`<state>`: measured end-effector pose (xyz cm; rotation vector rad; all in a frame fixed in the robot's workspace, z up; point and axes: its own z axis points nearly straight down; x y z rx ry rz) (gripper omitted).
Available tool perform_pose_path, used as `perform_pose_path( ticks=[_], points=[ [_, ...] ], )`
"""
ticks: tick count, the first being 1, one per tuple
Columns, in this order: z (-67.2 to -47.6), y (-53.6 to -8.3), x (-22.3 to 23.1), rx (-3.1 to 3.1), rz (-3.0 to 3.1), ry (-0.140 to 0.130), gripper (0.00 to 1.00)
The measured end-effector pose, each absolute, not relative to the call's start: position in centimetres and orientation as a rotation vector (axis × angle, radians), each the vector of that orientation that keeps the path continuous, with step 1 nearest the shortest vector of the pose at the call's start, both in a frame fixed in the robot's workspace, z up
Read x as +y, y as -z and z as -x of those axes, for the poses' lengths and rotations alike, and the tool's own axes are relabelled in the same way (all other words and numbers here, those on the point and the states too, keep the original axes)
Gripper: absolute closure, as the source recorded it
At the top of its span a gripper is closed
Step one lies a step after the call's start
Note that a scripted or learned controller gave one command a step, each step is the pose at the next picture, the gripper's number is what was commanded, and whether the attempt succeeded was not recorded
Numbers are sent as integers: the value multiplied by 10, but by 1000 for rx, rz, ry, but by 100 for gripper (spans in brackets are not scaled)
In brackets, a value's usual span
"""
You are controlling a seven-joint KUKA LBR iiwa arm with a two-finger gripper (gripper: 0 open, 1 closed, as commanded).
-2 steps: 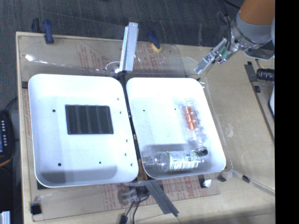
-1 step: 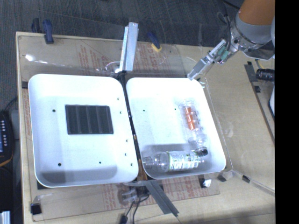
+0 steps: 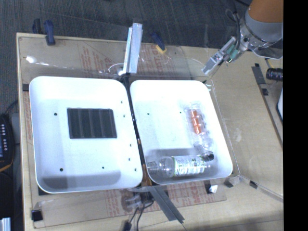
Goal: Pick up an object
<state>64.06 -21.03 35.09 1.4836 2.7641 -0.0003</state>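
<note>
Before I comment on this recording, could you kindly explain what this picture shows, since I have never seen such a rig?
This is one fixed camera looking down at a slant on a bench. The grey robot arm with an orange band reaches in from the right; its two-finger pincer hangs above the bench just beyond the far right corner of the bins, with nothing between its fingers. Two shallow white bins sit side by side. The left white bin holds a dark ribbed rectangular pad. The right white bin holds a clear plastic bottle with an orange band and a clear labelled plastic bottle lying on its side.
</note>
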Motion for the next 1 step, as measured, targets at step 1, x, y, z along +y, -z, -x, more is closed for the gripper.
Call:
perform_pose_path(
  ticks=[1],
  points=[
    [-605, -370, -210, 2787, -1448, 1, 100]
  ],
)
